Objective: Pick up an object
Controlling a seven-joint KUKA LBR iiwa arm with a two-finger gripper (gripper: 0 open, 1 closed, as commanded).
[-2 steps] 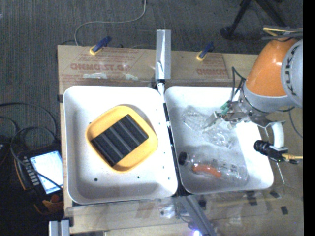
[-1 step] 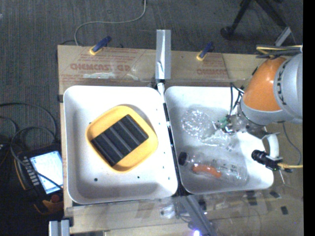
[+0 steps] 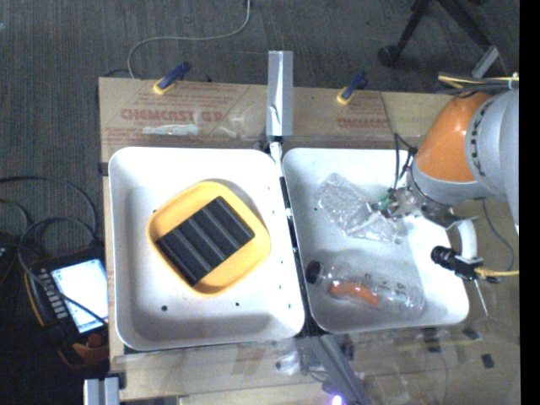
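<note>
The tool point(image 3: 395, 202) hangs over the right bin point(image 3: 439, 315) beside crumpled clear plastic point(image 3: 350, 207) — its spread cannot be told. Better to descend squarely, centred on the plastic — clear of the bottle point(image 3: 367, 285).

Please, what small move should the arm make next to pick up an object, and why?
Probably a short descent onto the crumpled clear plastic in the right bin. The gripper is at that item's right edge, so it is the nearest target; the clear bottle lies farther toward the front.
</note>
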